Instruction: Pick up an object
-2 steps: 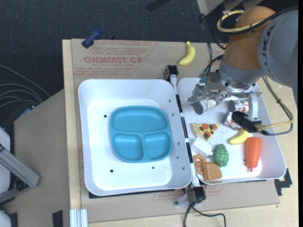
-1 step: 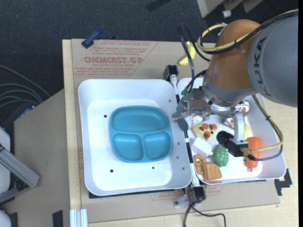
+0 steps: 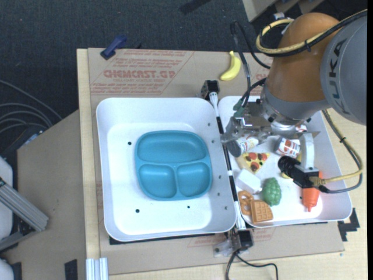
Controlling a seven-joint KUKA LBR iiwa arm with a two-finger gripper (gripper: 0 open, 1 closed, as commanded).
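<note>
The camera view looks down on a bench (image 3: 93,156) covered with brown cardboard, where two shallow white bins stand side by side. The left bin (image 3: 111,156) holds one thing, a blue divided plate (image 3: 173,163), which lies flat near the middle with its large compartment on the far side and two small ones on the near side.

The right bin (image 3: 341,200) holds several small toy foods. A pizza slice (image 3: 254,160) lies close under the arm; its long axis runs at a slant, from the upper right to the lower left of the view. Just beside it, on the near side, is a white block (image 3: 248,182). A green broccoli-like piece (image 3: 271,191) sits next to the block, and a brown waffle (image 3: 260,212) lies at the near edge of the bin. An orange carrot (image 3: 310,198) stands near the right side, its narrow end pointing to the near rim. A small can with a red and white label (image 3: 289,147) lies half hidden under the wrist.

The pincer (image 3: 245,134) hangs low over the far left part of the right bin, near the wall between the bins. I cannot tell its state because the wrist covers it.

A yellow banana (image 3: 231,69) lies on the cardboard outside the bins, behind them.
</note>
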